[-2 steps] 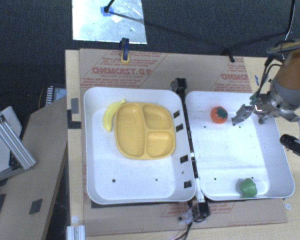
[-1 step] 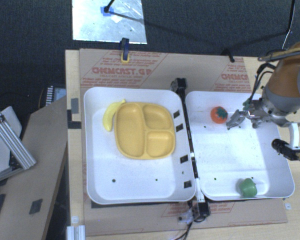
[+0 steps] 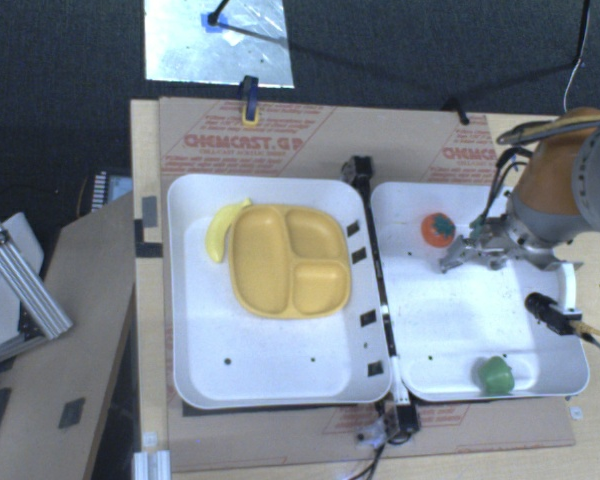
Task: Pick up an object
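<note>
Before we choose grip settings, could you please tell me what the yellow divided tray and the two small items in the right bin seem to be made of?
Yellow divided tray: likely moulded plastic, smooth with a soft sheen and rounded compartments. Orange-red item with a green top: probably plastic toy food, given its flat, saturated colour. Green item: possibly plastic or rubber; too small to tell.

fingers point(image 3: 452, 259) beside orange ball point(image 3: 438, 228) | green object point(image 3: 496, 374) near right bin's point(image 3: 460, 313) front

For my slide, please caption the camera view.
Gripper beside an orange fruit in the right bin; yellow plate in the left.
</note>
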{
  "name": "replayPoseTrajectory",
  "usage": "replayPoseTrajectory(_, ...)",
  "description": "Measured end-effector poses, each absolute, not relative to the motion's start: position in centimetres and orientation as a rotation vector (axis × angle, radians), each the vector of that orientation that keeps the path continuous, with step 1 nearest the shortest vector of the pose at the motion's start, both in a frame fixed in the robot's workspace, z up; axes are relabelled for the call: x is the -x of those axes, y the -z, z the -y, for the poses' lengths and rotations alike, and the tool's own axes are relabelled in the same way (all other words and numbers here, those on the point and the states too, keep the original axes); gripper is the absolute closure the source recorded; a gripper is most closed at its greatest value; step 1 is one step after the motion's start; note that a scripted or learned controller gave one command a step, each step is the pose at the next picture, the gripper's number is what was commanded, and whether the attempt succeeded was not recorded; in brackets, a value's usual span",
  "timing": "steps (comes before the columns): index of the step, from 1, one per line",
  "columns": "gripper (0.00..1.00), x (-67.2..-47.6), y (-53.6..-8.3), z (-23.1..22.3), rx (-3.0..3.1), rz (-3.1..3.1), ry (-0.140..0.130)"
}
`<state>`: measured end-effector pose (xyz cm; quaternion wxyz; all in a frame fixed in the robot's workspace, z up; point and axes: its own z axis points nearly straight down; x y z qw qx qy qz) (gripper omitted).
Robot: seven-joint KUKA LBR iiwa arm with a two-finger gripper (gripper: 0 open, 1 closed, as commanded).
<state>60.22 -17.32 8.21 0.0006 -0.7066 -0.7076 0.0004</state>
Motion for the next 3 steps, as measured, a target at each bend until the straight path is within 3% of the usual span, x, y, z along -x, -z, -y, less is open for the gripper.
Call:
replayPoseTrajectory(1,1.0,-60.4,-9.6,17.4,2.224,2.226,0.003)
replayPoseTrajectory(3,1.0,-60.5,-20.5,18.2,2.222,2.23,0.005)
